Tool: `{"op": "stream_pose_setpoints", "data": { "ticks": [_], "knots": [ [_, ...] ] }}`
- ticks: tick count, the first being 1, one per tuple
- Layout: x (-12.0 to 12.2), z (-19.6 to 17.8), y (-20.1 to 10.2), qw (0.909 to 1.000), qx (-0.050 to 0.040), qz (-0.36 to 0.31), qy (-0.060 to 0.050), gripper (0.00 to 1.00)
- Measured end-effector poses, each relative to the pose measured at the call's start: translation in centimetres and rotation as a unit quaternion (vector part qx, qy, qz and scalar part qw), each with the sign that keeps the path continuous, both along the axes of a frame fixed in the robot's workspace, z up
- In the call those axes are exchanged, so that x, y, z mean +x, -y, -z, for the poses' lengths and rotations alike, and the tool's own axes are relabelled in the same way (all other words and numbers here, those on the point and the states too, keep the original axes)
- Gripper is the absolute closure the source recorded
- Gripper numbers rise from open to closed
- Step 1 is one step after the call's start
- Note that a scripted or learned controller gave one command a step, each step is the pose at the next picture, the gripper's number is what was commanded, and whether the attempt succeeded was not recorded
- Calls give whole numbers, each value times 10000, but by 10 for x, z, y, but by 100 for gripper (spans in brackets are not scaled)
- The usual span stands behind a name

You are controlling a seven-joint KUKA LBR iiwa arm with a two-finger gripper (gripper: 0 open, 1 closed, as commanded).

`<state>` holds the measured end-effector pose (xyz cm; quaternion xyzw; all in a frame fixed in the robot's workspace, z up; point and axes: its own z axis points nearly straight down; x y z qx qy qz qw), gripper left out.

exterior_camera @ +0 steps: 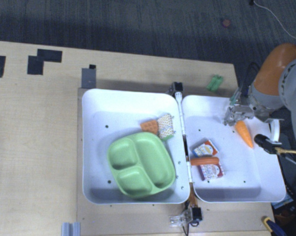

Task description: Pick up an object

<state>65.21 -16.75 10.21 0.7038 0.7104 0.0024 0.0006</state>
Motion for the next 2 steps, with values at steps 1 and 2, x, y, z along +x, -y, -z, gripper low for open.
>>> {"op": "stream_pose_setpoints", "data": {
  "ticks": [1, 2],
  "knots": [
    [0, 0, 0, 10000, -1, -1, -2, 0],
    [18, 17, -42, 10000, -9, 16, 3, 0]
  ]
}}
